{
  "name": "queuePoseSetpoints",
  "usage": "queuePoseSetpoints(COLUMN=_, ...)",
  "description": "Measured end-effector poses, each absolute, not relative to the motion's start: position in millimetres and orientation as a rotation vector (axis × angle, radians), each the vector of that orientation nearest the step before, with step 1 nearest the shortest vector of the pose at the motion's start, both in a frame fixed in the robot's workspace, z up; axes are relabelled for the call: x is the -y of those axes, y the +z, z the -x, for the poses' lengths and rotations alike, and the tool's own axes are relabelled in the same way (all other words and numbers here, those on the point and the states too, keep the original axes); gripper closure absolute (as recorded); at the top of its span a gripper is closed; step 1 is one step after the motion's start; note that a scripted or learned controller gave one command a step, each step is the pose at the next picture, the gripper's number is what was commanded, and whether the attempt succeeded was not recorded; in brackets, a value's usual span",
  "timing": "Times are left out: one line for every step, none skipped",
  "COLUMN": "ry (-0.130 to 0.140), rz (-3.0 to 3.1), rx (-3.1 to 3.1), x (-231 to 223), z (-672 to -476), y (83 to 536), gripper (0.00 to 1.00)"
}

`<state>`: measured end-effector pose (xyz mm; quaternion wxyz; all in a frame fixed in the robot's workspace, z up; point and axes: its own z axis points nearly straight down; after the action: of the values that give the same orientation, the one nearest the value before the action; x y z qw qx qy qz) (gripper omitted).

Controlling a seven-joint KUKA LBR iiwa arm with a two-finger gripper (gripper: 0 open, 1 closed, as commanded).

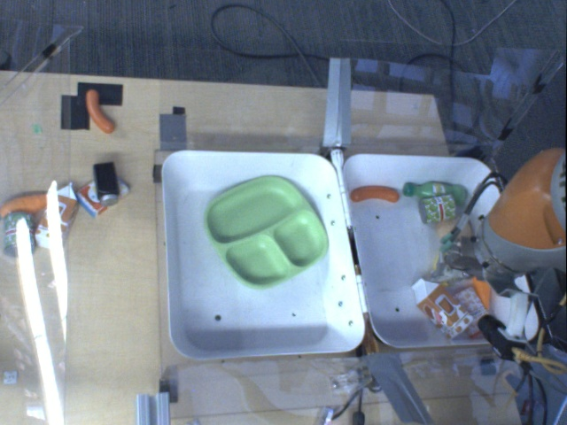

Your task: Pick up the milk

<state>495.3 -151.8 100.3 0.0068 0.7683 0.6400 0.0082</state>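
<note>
The milk (450,306) is a small carton printed in orange and white, lying flat near the front right corner of the right bin (390,273). My gripper (457,253) hangs low over the bin just behind the carton, below the arm's orange band (532,206). The arm's wrist hides much of the gripper. Nothing shows as held.
A green bottle (434,201) and an orange sausage (375,194) lie at the back of the right bin. The left bin (186,308) holds a green divided plate (266,230). Small toys (99,113) lie on the bench at far left. Cables trail at the front right.
</note>
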Motion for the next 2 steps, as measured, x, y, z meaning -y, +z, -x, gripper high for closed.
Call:
queuePoseSetpoints(ry=0.026, rz=-2.403, rx=-2.002, x=151.8, z=-495.3, y=100.4, gripper=0.0)
queuePoseSetpoints(ry=0.016, rz=-2.493, rx=-1.889, x=124.0, z=-491.9, y=89.4, gripper=0.0)
